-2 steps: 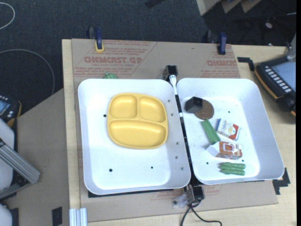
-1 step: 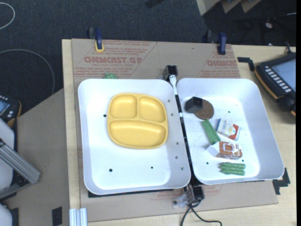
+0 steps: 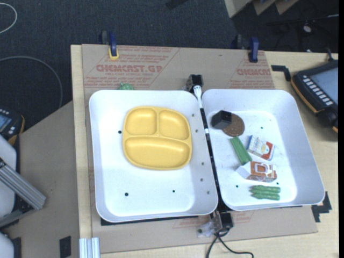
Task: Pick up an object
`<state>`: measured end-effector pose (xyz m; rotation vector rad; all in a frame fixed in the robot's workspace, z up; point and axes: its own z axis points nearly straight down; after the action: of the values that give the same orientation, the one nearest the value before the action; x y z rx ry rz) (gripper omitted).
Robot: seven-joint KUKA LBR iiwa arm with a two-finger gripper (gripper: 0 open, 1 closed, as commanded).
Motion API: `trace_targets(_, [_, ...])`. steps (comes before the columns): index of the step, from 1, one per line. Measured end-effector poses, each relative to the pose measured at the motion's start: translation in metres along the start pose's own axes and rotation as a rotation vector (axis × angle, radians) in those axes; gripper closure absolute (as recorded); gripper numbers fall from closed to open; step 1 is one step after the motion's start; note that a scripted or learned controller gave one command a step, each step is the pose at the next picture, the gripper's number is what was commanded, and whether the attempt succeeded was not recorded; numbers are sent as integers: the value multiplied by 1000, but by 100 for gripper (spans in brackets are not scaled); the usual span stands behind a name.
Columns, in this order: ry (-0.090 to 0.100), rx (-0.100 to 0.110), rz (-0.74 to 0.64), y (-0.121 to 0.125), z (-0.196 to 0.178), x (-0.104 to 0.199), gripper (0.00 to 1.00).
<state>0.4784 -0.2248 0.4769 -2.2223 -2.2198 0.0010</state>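
Well, here is how the bench looks from left to right:

- A brown board [image 3: 86,144] lies under both bins, held at its far edge by two blue clamps [image 3: 112,41].
- The left bin [image 3: 107,190] holds a yellow divided plate [image 3: 157,137], lying flat towards the far side.
- The right bin [image 3: 303,144] holds all the small things.
- A black block [image 3: 221,119] sits at its far left, touching a brown disc [image 3: 235,127].
- A green stick [image 3: 240,150] lies slanted just nearer.
- Right of it is a small carton [image 3: 260,147], with a white-and-orange packet [image 3: 259,171] nearer.
- A green pod bundle [image 3: 265,192] lies near the bin's near rim.
- I cannot tell the gripper's state.
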Motion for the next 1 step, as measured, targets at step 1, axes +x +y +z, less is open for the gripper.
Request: trace_targets(1, [-3, -4, -2, 1, -6, 1, 100])
